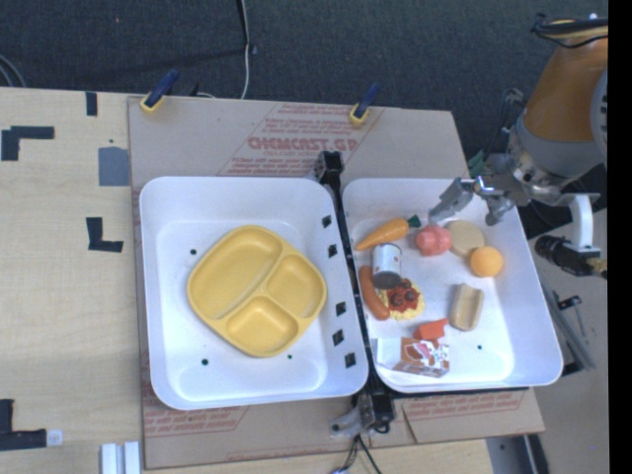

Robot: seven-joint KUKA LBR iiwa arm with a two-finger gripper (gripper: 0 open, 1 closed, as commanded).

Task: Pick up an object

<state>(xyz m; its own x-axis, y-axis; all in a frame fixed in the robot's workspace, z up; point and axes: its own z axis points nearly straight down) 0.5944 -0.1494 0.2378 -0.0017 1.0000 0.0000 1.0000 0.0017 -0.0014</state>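
Observation:
The right bin (513,363) holds several toy foods: a carrot (382,232), a pink round fruit (432,241), a beige disc (465,235), an orange ball (485,261), a small can (386,262), a hot dog (372,294), a pizza slice (404,300), a bread roll (465,306) and a printed packet (425,356). My gripper (472,203) hangs over the far side of this bin, just behind the beige disc and pink fruit. It is open, its fingers (446,203) spread wide with nothing between them.
The left bin (168,363) bears a yellow divided plate (257,289). A black divider (341,265) runs between the bins. The arm's grey and orange body (563,107) stands at the right, above the right bin's far corner.

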